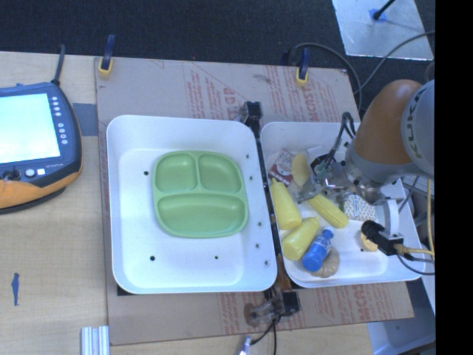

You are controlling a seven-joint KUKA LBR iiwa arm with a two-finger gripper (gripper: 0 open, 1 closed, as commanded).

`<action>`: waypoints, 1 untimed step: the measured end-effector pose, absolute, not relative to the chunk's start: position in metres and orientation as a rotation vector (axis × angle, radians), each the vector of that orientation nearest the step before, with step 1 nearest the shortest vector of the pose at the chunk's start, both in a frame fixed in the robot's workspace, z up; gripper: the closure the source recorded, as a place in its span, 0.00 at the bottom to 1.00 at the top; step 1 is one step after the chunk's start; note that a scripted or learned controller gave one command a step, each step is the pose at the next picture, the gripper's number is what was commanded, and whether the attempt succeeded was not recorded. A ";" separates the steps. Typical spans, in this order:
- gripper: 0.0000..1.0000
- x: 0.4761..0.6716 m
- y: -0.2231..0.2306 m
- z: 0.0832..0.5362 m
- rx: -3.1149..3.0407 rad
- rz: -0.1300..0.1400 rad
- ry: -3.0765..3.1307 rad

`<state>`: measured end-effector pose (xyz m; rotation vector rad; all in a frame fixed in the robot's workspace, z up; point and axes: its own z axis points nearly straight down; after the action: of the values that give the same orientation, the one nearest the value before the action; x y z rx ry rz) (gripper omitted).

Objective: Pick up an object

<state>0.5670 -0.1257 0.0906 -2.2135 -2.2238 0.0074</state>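
Note:
The right white bin (369, 268) holds a heap of small things. Among them are a long yellow piece (284, 205), a yellow block (300, 237), a corn cob (327, 211), a blue bottle (318, 250) and a pale yellow piece (299, 168). A red and white packet (280, 170) lies at the bin's left wall. A tan round thing (329, 265) sits beside the bottle. My gripper (323, 177) reaches in from the right and hangs low over the heap, just above the corn cob and next to the pale yellow piece. Nothing shows as held.
The left white bin (133, 265) holds a green divided plate (199, 194). A white patterned packet (360, 207) lies under the wrist. A teach pendant (33, 140) rests on the bench at far left. Clamps (106, 65) pin the cardboard at the back.

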 end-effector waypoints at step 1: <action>1.00 0.568 -0.127 0.102 -2.212 0.009 -2.229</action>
<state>0.5677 -0.1270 0.1018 -2.2118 -2.2293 0.0093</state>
